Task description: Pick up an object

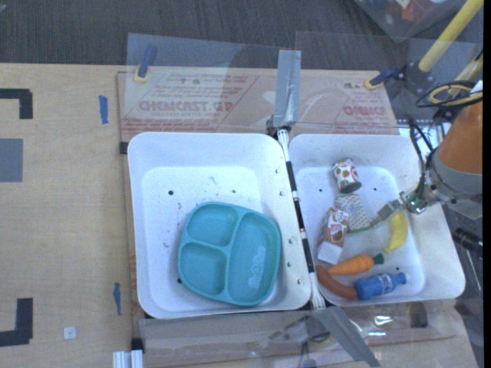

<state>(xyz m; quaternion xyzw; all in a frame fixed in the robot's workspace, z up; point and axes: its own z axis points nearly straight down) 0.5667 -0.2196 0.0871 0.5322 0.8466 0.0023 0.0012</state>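
My gripper (389, 212) reaches into the right bin (437, 282) from the right, low over its middle. Its tip is just above the yellow banana (397, 231) and right beside a patterned packet (350, 206). Nothing can be seen held in it. Farther back stands a small printed cup (346, 175). A second patterned packet (335, 225) and a white card (330, 253) lie to the left. Toward the front lie an orange carrot (354, 264), a brown sausage (335, 284) and a blue bottle (379, 284).
The left bin (153, 175) holds a teal divided plate (229, 254). The arm's orange band (468, 140) hangs over the right bin's right rim. A clear plastic sheet (199, 90) lies behind the bins, and cables crowd the back right.
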